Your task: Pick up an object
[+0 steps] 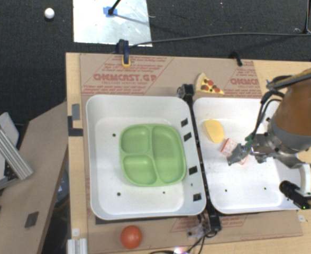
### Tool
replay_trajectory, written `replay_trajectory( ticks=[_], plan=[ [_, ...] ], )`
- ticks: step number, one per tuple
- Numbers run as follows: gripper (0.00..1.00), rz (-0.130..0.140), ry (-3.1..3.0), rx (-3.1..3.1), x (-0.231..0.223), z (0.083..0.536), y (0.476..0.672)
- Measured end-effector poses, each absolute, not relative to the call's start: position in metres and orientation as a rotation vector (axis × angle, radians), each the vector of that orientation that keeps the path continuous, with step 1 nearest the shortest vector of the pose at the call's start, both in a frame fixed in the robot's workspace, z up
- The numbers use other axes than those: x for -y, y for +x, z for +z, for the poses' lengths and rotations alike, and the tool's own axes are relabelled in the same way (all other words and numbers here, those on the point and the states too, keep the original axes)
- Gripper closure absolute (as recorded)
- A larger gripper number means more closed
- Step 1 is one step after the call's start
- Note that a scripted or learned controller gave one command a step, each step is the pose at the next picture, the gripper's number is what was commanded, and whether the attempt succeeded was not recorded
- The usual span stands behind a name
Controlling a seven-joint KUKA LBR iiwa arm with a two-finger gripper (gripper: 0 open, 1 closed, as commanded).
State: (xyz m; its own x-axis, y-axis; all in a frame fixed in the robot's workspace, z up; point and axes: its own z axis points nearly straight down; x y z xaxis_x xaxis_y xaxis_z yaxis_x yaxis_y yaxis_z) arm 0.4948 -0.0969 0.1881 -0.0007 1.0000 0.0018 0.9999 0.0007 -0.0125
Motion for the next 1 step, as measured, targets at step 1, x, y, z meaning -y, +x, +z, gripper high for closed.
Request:
replay_trajectory(
  ticks=[1],
  plan=[
    [0.0, -0.001, -2.218, 2.226, 0.0968, 0.1944, 0.4979]
  ],
)
